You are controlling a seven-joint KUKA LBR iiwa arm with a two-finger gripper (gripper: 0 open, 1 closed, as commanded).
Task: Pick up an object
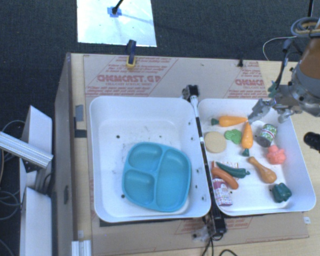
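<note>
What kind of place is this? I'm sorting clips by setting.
Probably a robotics lab's test bench, not a kitchen: two white bins sit on a board over dark carpet, toy food such as a carrot fills the right bin, and a robot arm reaches in.

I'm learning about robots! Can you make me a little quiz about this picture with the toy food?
1. True or false: the blue plate lies in the same bin as the toy food.
2. Where does the gripper hover? A) over the blue plate B) above the right bin, near its far edge C) on the carpet
3. Fill in: the pink toy lies close to the ____ drumstick.

Key: 1 false, the plate is alone in the left bin. 2 B. 3 brown.
</note>
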